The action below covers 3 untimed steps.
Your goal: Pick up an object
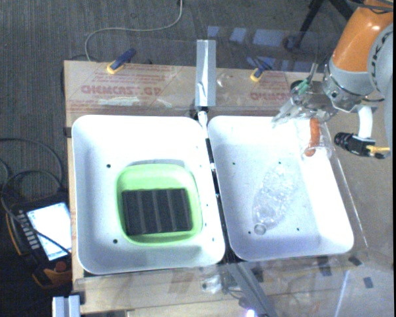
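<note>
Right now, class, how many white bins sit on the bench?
2. The left bin holds a green container with a dark slatted insert. The right bin holds a clear plastic bottle, with an orange object by its far right rim.

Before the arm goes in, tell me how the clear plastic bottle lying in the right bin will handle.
The clear plastic bottle looks empty, so probably light and easily nudged. It lies on its side in the right white bin, so it may roll when pushed. Its thin, see-through wall suggests it could dent or slip in a pinch.
</note>
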{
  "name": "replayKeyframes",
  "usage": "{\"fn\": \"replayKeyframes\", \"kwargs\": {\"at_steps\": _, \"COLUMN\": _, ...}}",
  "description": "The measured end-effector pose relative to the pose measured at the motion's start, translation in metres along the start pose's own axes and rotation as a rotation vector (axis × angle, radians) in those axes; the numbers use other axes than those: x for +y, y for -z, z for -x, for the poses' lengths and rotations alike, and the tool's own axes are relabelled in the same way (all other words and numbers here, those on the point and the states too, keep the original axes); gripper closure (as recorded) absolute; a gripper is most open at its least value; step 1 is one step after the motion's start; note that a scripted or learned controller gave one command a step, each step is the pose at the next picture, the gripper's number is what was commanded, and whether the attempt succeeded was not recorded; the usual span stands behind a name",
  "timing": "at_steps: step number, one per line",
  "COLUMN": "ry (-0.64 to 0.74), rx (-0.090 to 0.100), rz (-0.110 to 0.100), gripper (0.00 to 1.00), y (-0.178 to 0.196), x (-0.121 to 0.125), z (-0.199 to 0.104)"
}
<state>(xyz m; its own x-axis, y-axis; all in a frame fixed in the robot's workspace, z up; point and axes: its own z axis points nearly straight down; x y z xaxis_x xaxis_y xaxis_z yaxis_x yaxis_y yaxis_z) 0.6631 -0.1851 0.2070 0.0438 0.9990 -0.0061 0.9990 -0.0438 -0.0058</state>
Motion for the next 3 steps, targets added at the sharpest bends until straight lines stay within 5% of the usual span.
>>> {"fn": "replayKeyframes", "kwargs": {"at_steps": 1, "ry": 0.063, "rx": 0.002, "rz": 0.005, "gripper": 0.0, "y": -0.005, "x": 0.007, "z": 0.034}}
{"fn": "replayKeyframes", "kwargs": {"at_steps": 2, "ry": -0.132, "rx": 0.004, "rz": 0.004, "gripper": 0.0, "y": 0.115, "x": -0.019, "z": 0.04}}
{"fn": "replayKeyframes", "kwargs": {"at_steps": 3, "ry": -0.323, "rx": 0.007, "rz": 0.001, "gripper": 0.0, "y": 0.118, "x": -0.055, "z": 0.025}}
